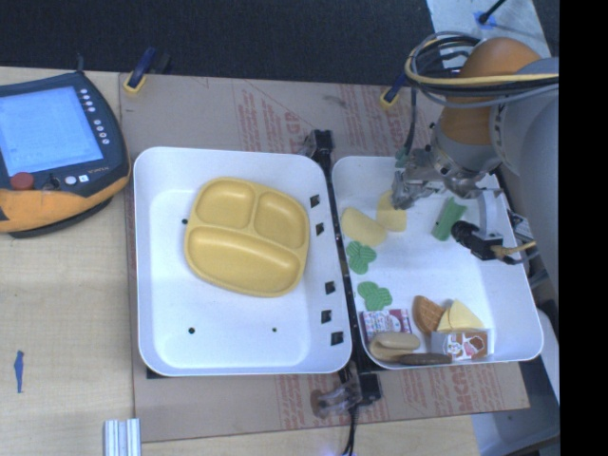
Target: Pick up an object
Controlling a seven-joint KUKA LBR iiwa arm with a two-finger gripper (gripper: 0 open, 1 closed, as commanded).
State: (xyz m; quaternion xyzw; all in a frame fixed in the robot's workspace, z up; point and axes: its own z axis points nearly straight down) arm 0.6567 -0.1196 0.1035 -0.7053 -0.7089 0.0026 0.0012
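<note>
You have a small pale yellow block (391, 218) lying near the far-left corner of the right bin (508, 297); it looks like a chunky piece of toy food, roughly square, with a lighter top end toward the bin's far rim. Just beside it, toward the bin's left wall, lies a flatter yellow wedge-shaped piece (362, 227), touching or nearly touching the block.

Edges and room: the block sits close to the far rim and not far from the left wall, so clearance is tight on those two sides. The middle of the right bin's floor is bare white — that is where you have open room. Along the left wall lie two green leafy pieces (367, 275); the near edge is crowded with a bread-like piece (392, 345), an orange-brown wedge (428, 313), a yellow wedge (462, 315) and a small printed carton (461, 344). A green block (447, 219) lies near the far rim, to the right of the gripper. The left bin (161, 331) carries a yellow divided tray (248, 237).

The gripper (410, 186) hangs over the far-left part of the right bin, directly above and just behind the pale yellow block. You cannot tell from this view how wide it stands or whether anything is held — the wrist hides that.
</note>
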